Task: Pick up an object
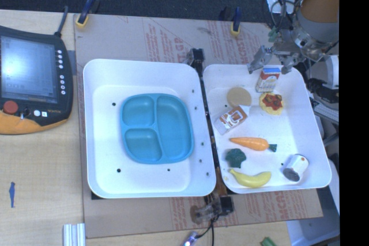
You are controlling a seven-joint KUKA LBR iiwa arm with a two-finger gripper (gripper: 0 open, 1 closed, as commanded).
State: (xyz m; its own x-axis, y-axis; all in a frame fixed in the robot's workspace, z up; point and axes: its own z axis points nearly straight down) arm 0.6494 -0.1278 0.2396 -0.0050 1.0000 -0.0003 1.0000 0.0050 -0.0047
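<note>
1. The small milk carton (pixel 268 79) stands upright in the far part of the right bin (pixel 311 124), close to the far rim.
2. The jaws (pixel 275 61) hang directly over the carton's top, spread wide, one finger to each side; nothing sits between them.
3. The arm (pixel 314 3) enters from the upper right corner, above the bin's far edge.
4. Just beside the carton, toward the near side, lies a round yellow toy with red topping (pixel 271 103). A tan disc (pixel 238 96) lies to its left.
5. Further contents of the right bin: a white and brown packet (pixel 232 119) near the left wall, a carrot (pixel 251 143) at the middle, a broccoli piece (pixel 234 156), a banana (pixel 251 178) by the near rim, and a small can (pixel 295 167) on its side in the near right corner.
6. Open floor remains along the right wall of this bin.
7. The left bin (pixel 104 141) touches the right bin and holds a blue divided plate (pixel 155 127), with bare white floor all round it.
8. Both bins rest on a cardboard sheet (pixel 144 31) on the counter (pixel 34 181). A teach pendant (pixel 31 80) lies at the left, well apart from the bins.
</note>
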